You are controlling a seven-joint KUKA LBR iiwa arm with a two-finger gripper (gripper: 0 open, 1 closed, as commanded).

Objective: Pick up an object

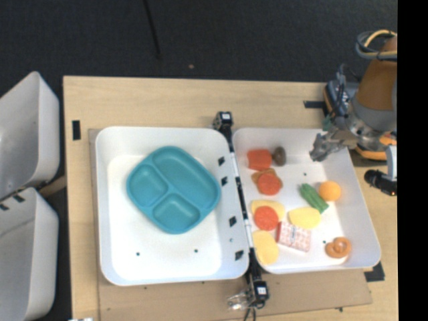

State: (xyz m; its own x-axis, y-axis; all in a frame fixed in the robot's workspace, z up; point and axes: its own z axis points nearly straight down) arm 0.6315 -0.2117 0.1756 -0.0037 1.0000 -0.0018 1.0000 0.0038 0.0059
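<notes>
Toy food lies loose in the right bin [358, 199]; gripper [321, 147] hovers at that bin's upper right, nothing seen between its fingers

Right bin holds: red piece [260, 158] with a dark brown lump [279, 155] just beside it, red-orange round [269, 183] below, red disc [266, 217] on a yellow slab, yellow piece [304, 217], green pod [312, 197] touching an orange ball [330, 191], pink-and-white box [294, 237], yellow lump [265, 247], brown ring [338, 247] at the lower right corner. Jaw state: cannot tell, fingers too blurred. Arm [376, 92] enters from the right. Left bin [114, 246] carries a teal divided tray [173, 188]. Bench [167, 99] is tan wood
</notes>
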